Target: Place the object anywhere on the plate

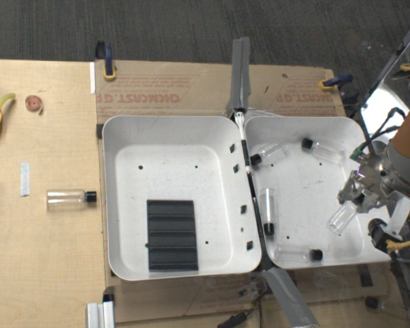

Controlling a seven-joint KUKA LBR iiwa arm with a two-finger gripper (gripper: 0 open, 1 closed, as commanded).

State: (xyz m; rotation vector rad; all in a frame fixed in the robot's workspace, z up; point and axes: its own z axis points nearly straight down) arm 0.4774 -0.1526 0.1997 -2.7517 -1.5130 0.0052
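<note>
The dark ridged plate (171, 236) lies at the near side of the left bin (123, 142). In the right bin (294, 125), the gripper (352, 197) hangs at the right edge, its fingers closed on a clear vial (342, 219); other vials lie nearby.

floor (191, 19): dark grey carpet | bench (41, 265): light wood | cardboard sheet (191, 91) under bins

white bins (116, 183), black ribbed plate (171, 236)
</note>
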